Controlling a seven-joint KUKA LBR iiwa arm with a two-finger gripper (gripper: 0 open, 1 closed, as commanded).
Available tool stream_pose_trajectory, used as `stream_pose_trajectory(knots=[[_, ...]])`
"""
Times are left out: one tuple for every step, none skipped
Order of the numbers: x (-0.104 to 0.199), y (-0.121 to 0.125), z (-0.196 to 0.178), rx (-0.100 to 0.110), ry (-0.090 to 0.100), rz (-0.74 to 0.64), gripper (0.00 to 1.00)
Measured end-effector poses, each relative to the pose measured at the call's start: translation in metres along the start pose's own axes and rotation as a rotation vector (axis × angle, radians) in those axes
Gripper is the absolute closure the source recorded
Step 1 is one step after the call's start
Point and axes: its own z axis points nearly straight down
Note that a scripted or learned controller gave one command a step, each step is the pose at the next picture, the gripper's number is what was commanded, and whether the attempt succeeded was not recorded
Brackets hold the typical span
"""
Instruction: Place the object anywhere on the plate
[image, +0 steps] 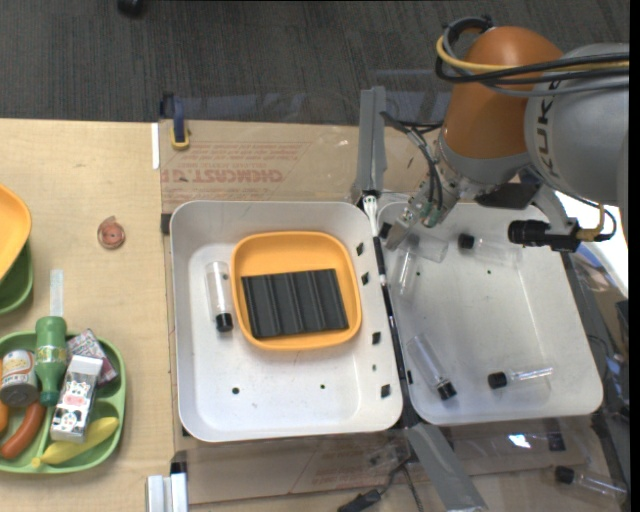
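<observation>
The orange plate (296, 252) sits in the left white bin (200, 400), toward its far side. A black ridged slab (296, 303) lies flat on the plate, covering most of its floor. Just left of the plate, apart from its rim, 1 clear vial (217, 290) with a black cap lies on the bin floor, its cap end pointing toward the near edge.

Right of the plate, across the divide between the 2 bins, the gripper (412, 218) hangs over the far left corner of the right white bin (560, 395), below the arm's orange band (500, 80). Whether it is spread or closed cannot be told from this angle, and nothing is seen held in it.

Further right of the plate, on the right bin's floor, lie 3 more vials: a second vial (404, 268) just under the gripper, a third vial (431, 366) nearer the front, and a fourth vial (522, 377) well to the right. A loose black cap (466, 240) rests beyond them.

Well to the left of the plate, on the bench, a green tray (110, 430) holds toy food.
</observation>
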Motion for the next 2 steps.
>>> stream_pose_trajectory(knots=[[0.0,0.0,0.0,0.0,0.0,0.0,0.0],[0.013,0.021,-0.001,-0.002,-0.003,-0.085,0.0]])
